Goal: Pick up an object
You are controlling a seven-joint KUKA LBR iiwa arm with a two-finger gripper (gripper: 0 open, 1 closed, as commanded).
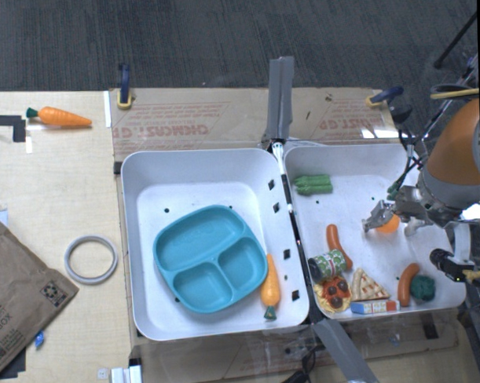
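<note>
Over on the left, a toy carrot [59, 117] lies on the tabletop [51, 193], far from the bins. Closer to me sits a grey ring [91, 258], and a brown cardboard box [20, 300] pokes in at the corner. The left bin [137, 182] holds a blue tray [211, 258] with three parts, and a second carrot [270, 285] lies just beside the tray, against its right edge. Next comes the right bin [357, 163]. A green toy [313, 184] rests near its far wall. In the middle lies a red sausage [334, 238], touching a small green can [328, 264]. Near the front are a pizza toy [332, 293], a sandwich wedge [367, 285] and a little box [370, 306], all crowded together. Off to the right lie another sausage [407, 283] and a dark green ball [422, 287], side by side. The pincer [380, 219] hangs low by a small orange thing [388, 225], touching or just above it. I cannot tell if the pincer is apart or together, or if it has the orange thing.
</note>
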